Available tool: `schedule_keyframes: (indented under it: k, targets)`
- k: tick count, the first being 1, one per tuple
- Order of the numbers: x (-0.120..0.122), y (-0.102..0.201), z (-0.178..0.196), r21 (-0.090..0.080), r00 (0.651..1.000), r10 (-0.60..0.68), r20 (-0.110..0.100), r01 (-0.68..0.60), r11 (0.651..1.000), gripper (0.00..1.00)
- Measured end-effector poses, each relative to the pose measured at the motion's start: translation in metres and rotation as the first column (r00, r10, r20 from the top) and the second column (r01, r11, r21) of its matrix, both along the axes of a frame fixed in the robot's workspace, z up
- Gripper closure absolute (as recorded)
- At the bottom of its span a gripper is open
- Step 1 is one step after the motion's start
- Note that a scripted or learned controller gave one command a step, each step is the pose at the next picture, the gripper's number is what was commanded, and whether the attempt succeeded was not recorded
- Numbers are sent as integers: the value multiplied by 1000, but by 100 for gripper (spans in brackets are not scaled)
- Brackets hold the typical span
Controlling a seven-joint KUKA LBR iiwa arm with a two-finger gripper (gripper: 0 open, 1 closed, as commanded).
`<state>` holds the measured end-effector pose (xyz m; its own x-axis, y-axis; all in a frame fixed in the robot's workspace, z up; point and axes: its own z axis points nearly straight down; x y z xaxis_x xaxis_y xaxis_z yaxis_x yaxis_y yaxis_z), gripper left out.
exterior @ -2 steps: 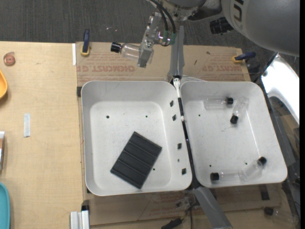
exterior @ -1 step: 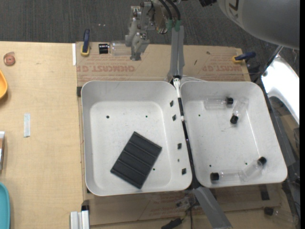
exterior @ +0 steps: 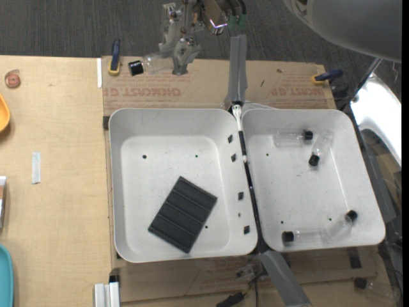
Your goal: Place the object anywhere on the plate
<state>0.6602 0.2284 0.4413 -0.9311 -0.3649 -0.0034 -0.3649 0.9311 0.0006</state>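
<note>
- The object looks like a small clear tube [exterior: 152,62] with a black cap [exterior: 135,67]. It lies over the brown cardboard [exterior: 211,89] at the back edge of the tabletop [exterior: 57,120], behind the back left corner of the left bin [exterior: 114,171].
- The tube's long side runs left to right, with the cap at the left end.
- The gripper [exterior: 181,68] is just beside the tube's right end. I cannot tell if the gripper is open or closed, or if it has the tube.
- The plate [exterior: 183,213] is a dark, flat slab with ridges. It lies tilted on the floor of the left bin, near the front edge.
- So the plate lies toward the front from the gripper and the tube, well apart from both. I think the next move has to carry the tube forward over the bin's back wall and then down.
- The right bin [exterior: 361,171] has more clear tubes with black caps: two near its back edge [exterior: 291,137] [exterior: 317,149] and two near its front edge [exterior: 300,237] [exterior: 337,226].
- The grey arm [exterior: 358,11] comes in from the back right corner.
- The tabletop is light wood. A blue clamp [exterior: 115,51] and another clamp [exterior: 326,77] hold the cardboard at the back.
- Dark grey carpet is behind the tabletop.
</note>
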Motion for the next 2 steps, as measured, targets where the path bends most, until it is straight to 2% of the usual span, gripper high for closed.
schedule_keyframes:
  k: [2]
  targets:
    - [3,-3,18,6,1000,-10,7,10,1000,100]
